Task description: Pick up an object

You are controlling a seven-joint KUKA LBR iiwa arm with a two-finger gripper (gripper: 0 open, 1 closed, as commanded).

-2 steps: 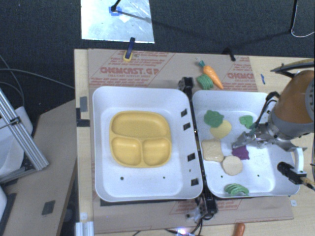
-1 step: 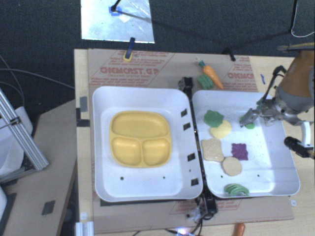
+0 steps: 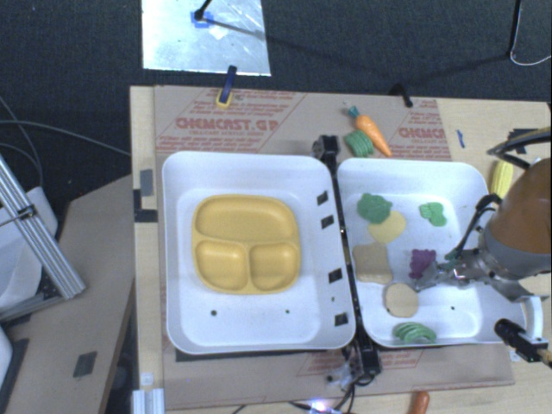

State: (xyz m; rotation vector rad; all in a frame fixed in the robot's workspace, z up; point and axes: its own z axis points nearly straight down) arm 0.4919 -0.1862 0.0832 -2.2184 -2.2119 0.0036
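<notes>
Care first at lower right of frame: steer clear of green slices (image 3: 415, 332) and tan disc (image 3: 401, 300); centre gripper (image 3: 450, 271), spread or shut impossible to tell, over purple piece (image 3: 422, 261) just beside it at middle right; descend straight.

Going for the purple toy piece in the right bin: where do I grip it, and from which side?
Judging by its pose, grip the purple piece across its narrow middle, coming straight down. It lies flat and small on the right bin floor, with the tan slice close on its left, so a sideways approach would probably nudge neighbours. The gripper already sits beside it.
</notes>
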